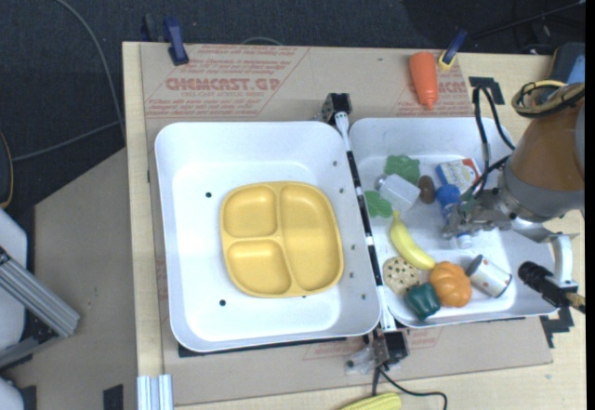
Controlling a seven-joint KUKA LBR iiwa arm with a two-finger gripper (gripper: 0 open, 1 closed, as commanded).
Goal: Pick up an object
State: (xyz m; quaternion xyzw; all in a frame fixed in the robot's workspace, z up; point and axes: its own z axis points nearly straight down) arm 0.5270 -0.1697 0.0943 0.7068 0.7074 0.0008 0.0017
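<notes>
The right bin [437,129] holds several small items. A yellow banana [409,245] lies near its middle, with a speckled cookie [400,274], a green pepper [421,300] and an orange pumpkin [451,283] at the front. A small white can [490,276] lies beside the pumpkin. At the back are a green piece [403,166], a clear bottle [400,191] and a blue and red box [456,178]. My gripper [461,224] hangs low in the right bin, right of the banana and just below the box. Nothing can be seen held in it.
The left bin [186,213] bears a yellow divided plate [279,239]. An orange carrot [423,78] lies on the bench behind the right bin. A blue clamp [174,41] sits at the bench's back left. Black cables [485,120] hang over the right bin's back edge.
</notes>
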